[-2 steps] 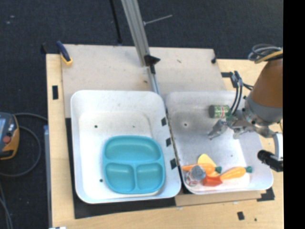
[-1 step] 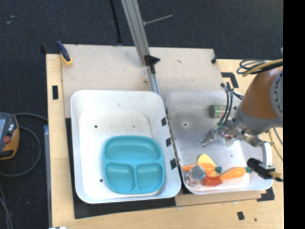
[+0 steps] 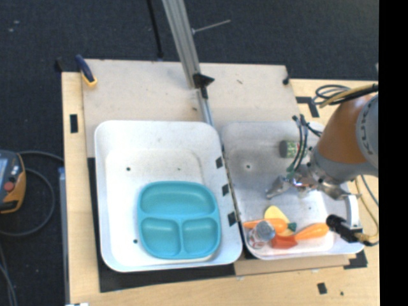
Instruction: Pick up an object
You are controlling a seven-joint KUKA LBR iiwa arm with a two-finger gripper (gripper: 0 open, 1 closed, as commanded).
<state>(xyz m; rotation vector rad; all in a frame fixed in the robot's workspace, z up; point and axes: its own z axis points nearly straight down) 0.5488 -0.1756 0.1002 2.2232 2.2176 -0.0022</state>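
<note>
Pick not yet made: nothing visibly held.
The claw (image 3: 285, 185) hangs low in the right bin (image 3: 255, 145); whether it is closed, I cannot tell. Toys (image 3: 280, 228) cluster at that bin's near edge, ungrasped.

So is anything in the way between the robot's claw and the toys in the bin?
Nothing visible is in the way. The gripper hangs over bare floor of the right bin, and the pile of toys lies just below it in the picture, at the bin's near edge, with open floor between them.
</note>
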